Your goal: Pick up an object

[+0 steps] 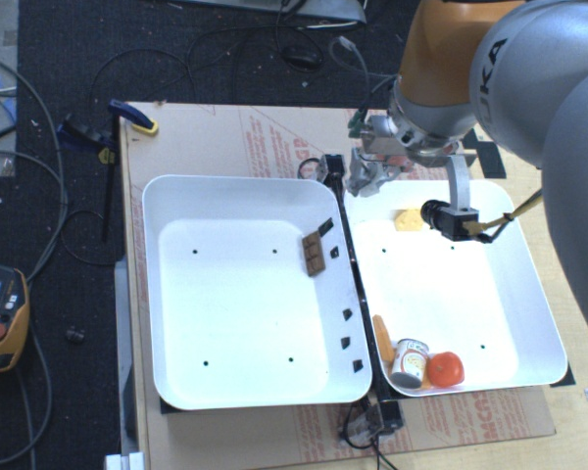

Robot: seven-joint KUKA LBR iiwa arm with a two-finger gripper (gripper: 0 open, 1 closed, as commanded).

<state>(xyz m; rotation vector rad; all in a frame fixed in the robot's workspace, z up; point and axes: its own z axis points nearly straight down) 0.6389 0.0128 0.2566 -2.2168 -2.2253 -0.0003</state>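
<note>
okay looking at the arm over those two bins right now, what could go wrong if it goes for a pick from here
The gripper hangs over the wall between the bins, so a straight descent may strike it. The small can, tomato and carrot crowd one corner, inviting a blocked or double grasp. The yellow piece lies beside a black camera mount.

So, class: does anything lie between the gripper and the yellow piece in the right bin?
Nothing visible does. The gripper hangs over the right bin's far left corner, and the yellow piece lies just beside it on bare white floor.
</note>
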